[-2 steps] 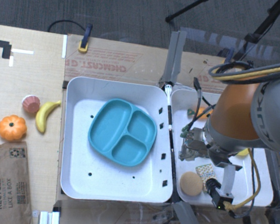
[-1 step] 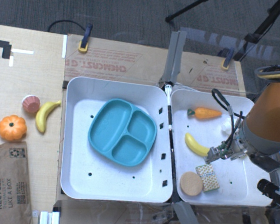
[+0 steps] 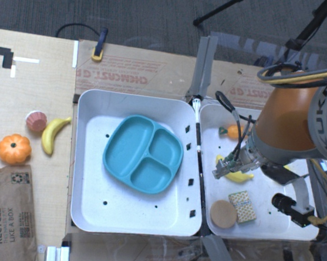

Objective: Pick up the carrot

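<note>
In the right bin (image 3: 293,228): one carrot (image 3: 233,131), one yellow piece (image 3: 237,176), one sponge (image 3: 243,206), one round disc (image 3: 222,214). Left bin (image 3: 82,164) has one blue plate (image 3: 143,153). Gripper (image 3: 222,168) over the yellow piece, grip state can't tell.

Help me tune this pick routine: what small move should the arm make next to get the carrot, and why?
Probably a short shift toward the back of the right bin. The gripper sits low over a yellow item mid-bin, while the carrot lies apart from it, farther back near the bin's rear wall. Nothing orange shows at the gripper, so it likely needs to line up over the carrot before descending.
</note>
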Tool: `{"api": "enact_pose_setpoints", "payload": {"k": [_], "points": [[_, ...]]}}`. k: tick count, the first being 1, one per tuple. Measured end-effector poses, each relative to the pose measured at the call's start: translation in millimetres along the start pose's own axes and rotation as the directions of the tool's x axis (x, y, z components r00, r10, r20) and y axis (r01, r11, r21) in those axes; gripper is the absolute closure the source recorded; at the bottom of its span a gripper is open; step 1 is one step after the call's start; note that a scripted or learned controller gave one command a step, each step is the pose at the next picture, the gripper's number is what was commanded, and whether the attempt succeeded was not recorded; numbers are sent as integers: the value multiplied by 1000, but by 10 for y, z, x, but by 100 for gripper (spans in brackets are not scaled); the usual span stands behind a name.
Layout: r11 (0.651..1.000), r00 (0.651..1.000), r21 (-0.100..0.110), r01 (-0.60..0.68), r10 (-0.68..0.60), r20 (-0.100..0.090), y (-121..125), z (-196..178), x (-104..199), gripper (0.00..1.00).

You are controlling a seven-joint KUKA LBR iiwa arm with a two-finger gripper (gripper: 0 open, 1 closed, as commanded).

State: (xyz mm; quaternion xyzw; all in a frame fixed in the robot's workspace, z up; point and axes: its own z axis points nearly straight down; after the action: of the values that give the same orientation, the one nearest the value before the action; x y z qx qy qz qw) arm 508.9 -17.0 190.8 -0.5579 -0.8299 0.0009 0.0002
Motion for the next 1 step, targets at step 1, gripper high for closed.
{"api": "enact_pose_setpoints", "payload": {"k": [1], "points": [[1000, 1000, 1, -3, 3, 1, 1, -86, -13, 100]]}}
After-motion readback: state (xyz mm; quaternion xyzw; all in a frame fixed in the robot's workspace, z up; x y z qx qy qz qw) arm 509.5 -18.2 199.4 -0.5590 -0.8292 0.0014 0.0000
